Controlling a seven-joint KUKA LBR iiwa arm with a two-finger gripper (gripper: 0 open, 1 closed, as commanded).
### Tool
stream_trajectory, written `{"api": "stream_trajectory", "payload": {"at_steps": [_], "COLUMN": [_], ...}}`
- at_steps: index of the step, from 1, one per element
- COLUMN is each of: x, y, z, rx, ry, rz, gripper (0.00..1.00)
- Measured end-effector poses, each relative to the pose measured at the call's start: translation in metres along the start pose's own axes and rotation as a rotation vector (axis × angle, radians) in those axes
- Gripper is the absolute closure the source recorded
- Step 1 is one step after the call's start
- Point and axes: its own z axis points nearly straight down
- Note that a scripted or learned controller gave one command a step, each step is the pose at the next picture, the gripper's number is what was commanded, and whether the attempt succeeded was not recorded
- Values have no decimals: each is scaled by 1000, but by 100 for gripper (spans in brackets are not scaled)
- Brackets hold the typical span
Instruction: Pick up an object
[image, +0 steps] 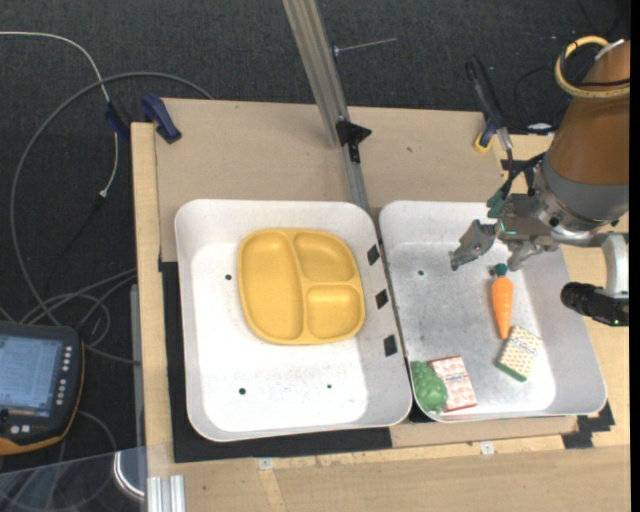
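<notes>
In the left white bin (200, 300): yellow three-compartment plastic tray (301, 285). Right white bin (430, 330) holds an orange toy carrot (502, 304) mid-right, patterned yellow-white packet (519, 354) nearer, red-white small box (454, 384) and green lump (428, 386) at near-left corner. Gripper (492, 253) fingers spread wide, holding nothing, just beyond the carrot top.

Bench (250, 140): tan board.
On it: two white bins, left (200, 300), right (440, 300), over what may be a black mat (170, 400).
</notes>
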Motion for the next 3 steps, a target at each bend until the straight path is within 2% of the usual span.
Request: {"api": "stream_trajectory", "payload": {"at_steps": [1, 3], "x": [0, -4], "y": [0, -11], "z": [0, 122], "rx": [-1, 7], "ry": [0, 1], "rz": [1, 2], "gripper": [0, 0]}}
